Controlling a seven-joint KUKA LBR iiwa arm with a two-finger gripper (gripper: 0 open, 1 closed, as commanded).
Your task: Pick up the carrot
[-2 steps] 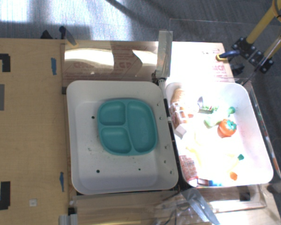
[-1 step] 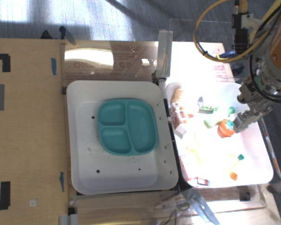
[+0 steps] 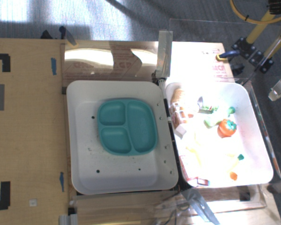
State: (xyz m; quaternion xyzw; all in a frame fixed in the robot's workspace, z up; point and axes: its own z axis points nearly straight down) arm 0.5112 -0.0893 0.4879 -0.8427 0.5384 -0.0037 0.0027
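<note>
In the right white bin (image 3: 257,125) lies an orange toy with a green top (image 3: 226,127), which looks like the carrot, right of the bin's middle. It lies free, with nothing touching it from above. A much smaller orange piece (image 3: 233,176) rests near the bin's front right corner. Strong glare washes out much of this bin.
The left bin (image 3: 79,172) holds a teal divided plate (image 3: 128,126). Around the carrot lie a pale green piece (image 3: 210,123), a small green bit (image 3: 231,110), a grey item (image 3: 203,106), a brown item (image 3: 177,97), a white block (image 3: 180,131) and a yellow stick with a teal tip (image 3: 237,159).
</note>
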